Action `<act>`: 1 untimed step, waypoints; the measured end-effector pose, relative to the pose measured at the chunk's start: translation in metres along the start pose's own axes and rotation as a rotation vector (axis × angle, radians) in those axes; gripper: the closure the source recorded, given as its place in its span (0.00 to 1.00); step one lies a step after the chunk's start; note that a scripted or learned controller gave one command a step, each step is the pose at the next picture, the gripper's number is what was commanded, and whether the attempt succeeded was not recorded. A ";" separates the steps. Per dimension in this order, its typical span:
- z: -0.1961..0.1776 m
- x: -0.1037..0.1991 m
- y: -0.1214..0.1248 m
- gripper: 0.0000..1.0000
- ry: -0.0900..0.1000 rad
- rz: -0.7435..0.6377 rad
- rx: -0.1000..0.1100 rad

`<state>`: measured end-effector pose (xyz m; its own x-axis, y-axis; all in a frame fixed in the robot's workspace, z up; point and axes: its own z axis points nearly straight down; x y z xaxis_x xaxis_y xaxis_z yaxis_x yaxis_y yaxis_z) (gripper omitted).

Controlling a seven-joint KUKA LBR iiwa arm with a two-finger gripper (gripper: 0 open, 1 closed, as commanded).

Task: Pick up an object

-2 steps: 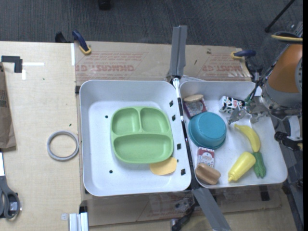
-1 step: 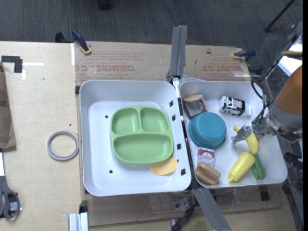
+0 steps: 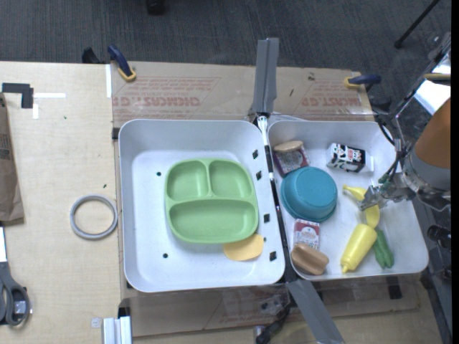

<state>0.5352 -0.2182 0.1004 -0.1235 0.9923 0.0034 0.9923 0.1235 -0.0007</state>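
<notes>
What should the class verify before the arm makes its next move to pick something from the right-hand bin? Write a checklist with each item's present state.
1. Gripper is over the right bin: ok.
2. An object lies near it, the yellow corn: ok.
3. Corn free of neighbours: not ok, green pepper lies alongside.
4. Blue bowl stands apart from the gripper: ok.
5. Fingers open: cannot tell.
6. Something already held: cannot tell.
</notes>
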 end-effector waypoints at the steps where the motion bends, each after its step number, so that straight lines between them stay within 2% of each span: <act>1: -0.083 0.023 0.046 1.00 -0.004 0.112 0.000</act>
<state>0.5781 -0.1900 0.1835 -0.0115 0.9999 -0.0011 0.9999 0.0114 -0.0006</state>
